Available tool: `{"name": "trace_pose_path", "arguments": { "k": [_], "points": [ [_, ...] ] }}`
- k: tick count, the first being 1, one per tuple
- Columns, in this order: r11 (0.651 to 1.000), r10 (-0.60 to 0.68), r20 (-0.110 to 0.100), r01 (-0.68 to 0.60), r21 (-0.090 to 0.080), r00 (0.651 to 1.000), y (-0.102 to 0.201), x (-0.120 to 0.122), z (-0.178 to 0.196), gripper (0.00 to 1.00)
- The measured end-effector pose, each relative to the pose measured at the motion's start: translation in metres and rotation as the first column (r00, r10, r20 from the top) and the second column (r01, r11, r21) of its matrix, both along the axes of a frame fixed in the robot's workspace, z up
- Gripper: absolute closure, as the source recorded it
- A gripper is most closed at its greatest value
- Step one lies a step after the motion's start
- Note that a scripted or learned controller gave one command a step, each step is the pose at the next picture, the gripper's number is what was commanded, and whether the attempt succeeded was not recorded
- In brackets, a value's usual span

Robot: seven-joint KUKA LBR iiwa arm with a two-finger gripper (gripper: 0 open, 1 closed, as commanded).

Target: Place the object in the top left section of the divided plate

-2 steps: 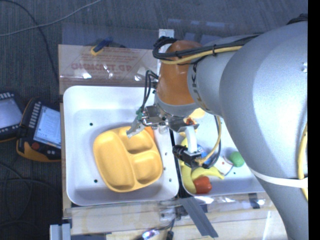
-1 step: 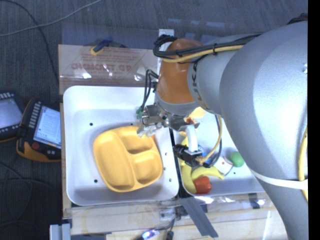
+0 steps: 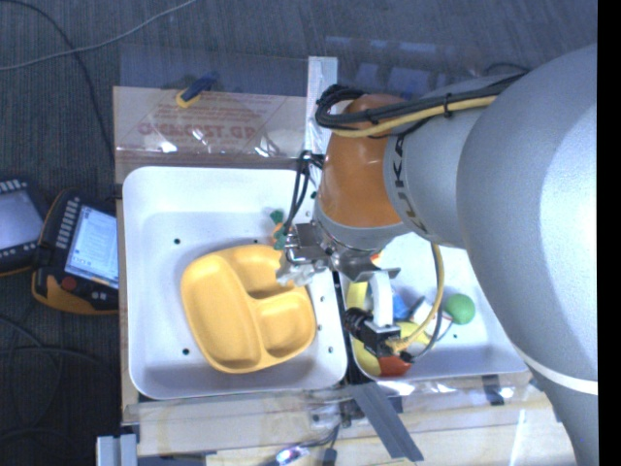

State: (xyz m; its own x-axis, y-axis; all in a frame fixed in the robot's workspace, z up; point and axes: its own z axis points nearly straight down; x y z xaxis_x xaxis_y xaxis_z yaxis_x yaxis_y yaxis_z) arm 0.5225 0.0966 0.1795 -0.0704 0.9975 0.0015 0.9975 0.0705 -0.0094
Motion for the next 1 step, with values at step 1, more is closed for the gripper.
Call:
{"name": "trace_pose_path", "arguments": {
  "k": [1],
  "points": [
    [1.000, 0.000, 0.000, 0.000, 0.000, 1.000, -0.0003, 0.0000, -0.0001, 0.00]
  ]
}}
